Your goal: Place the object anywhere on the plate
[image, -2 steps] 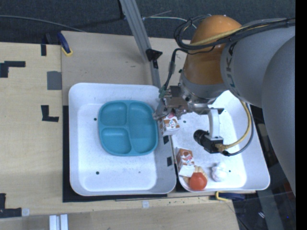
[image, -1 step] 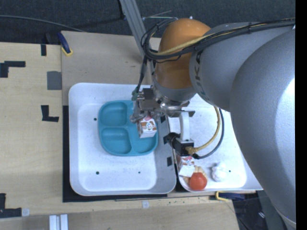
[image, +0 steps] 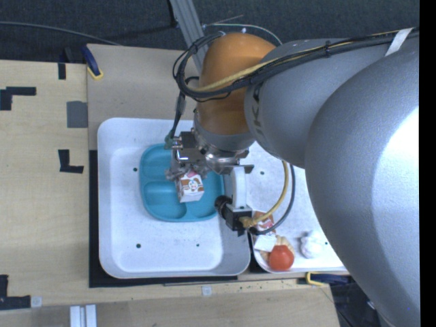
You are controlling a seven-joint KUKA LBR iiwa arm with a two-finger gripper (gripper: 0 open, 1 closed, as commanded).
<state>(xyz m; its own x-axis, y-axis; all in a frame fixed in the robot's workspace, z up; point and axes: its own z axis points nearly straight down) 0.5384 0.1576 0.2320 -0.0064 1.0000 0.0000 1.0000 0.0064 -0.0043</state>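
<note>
Camera view: the hand [image: 189, 171] hangs over the blue plate [image: 160, 189] in the left white bin [image: 116, 203], its fingers closed on a small carton [image: 191, 187] (white, with red markings) just above the plate's right part.

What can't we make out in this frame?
- Right bin: mostly covered by the arm; a red item and a white one show.
- Gripper: its state is masked by the wrist above.
- Small carton over the blue plate: label too small; held or resting, unclear.
</note>
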